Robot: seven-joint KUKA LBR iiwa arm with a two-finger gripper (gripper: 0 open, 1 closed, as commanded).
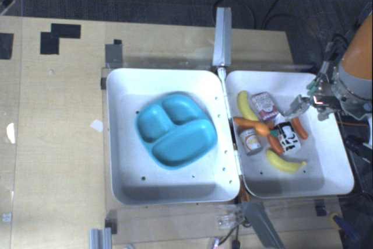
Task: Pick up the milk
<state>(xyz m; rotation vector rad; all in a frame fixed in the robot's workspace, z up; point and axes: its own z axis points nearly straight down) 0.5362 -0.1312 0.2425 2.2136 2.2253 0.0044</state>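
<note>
The milk (289, 138), a small white carton with black markings, lies in the right bin (326, 181) near its middle, tilted among other food. A carrot (299, 127) rests against its right side and a yellow banana (284, 162) lies just in front of it. My gripper (309, 109) hangs over the right bin's far right part, a little behind and to the right of the milk. Its fingers are spread apart with nothing between them.
The right bin also holds a second banana (245, 105), a pink-purple packet (263, 103), a long carrot (253, 124) and a small can (250, 141). A blue divided plate (176, 129) sits in the left bin (125, 183). A metal post (222, 38) stands behind the bins.
</note>
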